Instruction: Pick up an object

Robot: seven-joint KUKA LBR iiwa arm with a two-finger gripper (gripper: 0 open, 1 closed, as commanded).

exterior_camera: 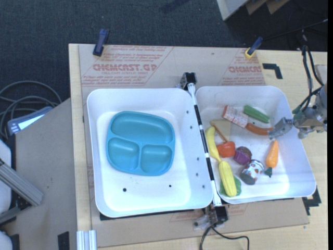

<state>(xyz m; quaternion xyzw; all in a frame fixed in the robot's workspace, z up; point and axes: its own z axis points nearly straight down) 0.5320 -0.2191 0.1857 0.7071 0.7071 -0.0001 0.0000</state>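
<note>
Corn cob [227, 178] lies nearest the camera, at the front of the right bin [299, 184], upright along the divider between the bins. It is one of several candidate objects; none is lifted yet.

Taking the corn cob as landmark: a grey-and-red toy [252, 171] sits just beside it to the right, a purple piece [242, 155] just behind that. A red tomato-like piece [226, 149] and a banana [211, 142] lie behind the cob, the banana against the divider. A carrot [272, 154] lies further right. Far behind, a red-and-white packet [235, 115] and a green vegetable [256, 113].

End effector [281, 127] hangs over the right bin's far-right side, just above the carrot; fingers too small to read, so its state cannot be told. Judgement: positioned there to approach the carrot.

Left bin [99, 139] holds a blue divided plate [140, 142].

Bench [156, 66] print reads "CHEMCAST GP"; the packet's lettering is illegible.
</note>
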